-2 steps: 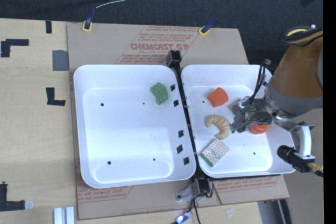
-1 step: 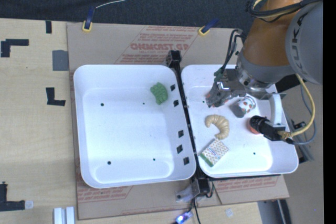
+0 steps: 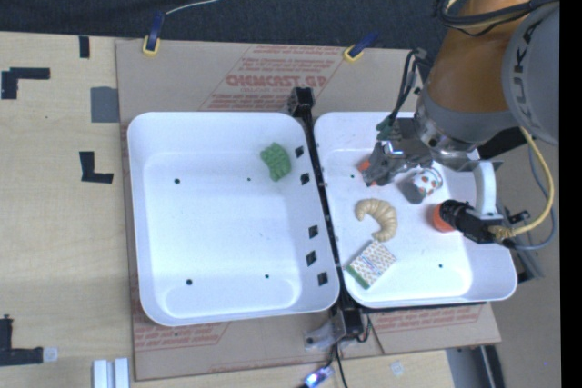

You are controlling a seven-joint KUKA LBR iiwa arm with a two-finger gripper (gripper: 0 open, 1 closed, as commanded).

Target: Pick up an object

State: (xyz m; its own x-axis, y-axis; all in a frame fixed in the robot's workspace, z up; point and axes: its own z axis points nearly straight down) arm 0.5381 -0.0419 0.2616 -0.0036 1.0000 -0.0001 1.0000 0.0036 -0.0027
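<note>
In the camera view we saw the gripper [image 3: 387,161] low over the far part of the right bin [image 3: 436,279], carried by the arm [image 3: 477,68]. We could not tell whether the pincer stood apart or together, since its tip was dark against the bin floor. We saw nothing clearly clamped in it.

Just beside it, toward the divider between the bins, lay a small orange piece [image 3: 365,165], too small for us to name. On its other side sat a small white and red object [image 3: 424,184].

Nearer the camera, apart from the gripper, a tan croissant-shaped piece [image 3: 379,215] lay flat on the floor. A patterned packet [image 3: 371,263] lay by the near inner corner. In the left bin [image 3: 218,232] a green lump [image 3: 276,161] lay alone near the far inner corner.

We judged the croissant the fairest target. It looked light, probably a plastic or foam toy, so perhaps smooth or a little yielding. Its curved horns taper, so we thought a grip across the thick middle would hold best. The orange piece was closest but looked low and easy to push away.
</note>
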